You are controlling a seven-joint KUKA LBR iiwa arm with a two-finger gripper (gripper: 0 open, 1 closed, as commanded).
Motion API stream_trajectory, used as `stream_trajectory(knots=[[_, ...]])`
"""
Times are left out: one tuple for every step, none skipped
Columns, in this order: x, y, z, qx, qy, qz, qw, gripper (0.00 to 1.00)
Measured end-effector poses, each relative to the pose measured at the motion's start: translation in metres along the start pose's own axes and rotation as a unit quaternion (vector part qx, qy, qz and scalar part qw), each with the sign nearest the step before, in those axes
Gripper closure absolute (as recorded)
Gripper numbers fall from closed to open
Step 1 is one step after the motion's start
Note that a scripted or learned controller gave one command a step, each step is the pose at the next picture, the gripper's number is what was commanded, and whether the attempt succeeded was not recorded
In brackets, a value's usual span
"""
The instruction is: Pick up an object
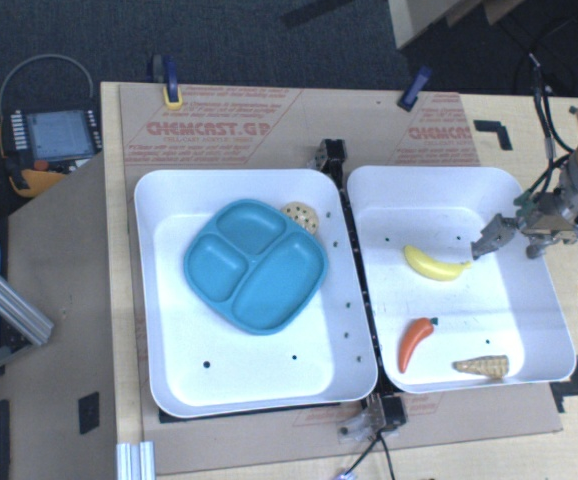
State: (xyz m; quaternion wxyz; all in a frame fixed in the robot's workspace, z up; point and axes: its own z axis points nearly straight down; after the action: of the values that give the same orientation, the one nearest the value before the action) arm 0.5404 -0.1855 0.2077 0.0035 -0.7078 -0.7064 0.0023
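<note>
The pincer (pixel 514 233) is seen spread open over the right bin (pixel 539 298), just beside the banana (pixel 434 264); nothing is held between its fingers.

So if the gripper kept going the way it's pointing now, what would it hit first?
Probably the yellow banana: the gripper in the right white bin points left and slightly down the camera view toward the banana's right end. Its height above the bin floor is unclear, so it could pass over.
</note>
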Motion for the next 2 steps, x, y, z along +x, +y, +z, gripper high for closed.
stream_trajectory(knots=[[0.000,0.002,-0.004,-0.004,-0.001,-0.001,1.0000,0.00],[0.002,0.002,0.060,0.000,0.001,-0.001,1.0000,0.00]])
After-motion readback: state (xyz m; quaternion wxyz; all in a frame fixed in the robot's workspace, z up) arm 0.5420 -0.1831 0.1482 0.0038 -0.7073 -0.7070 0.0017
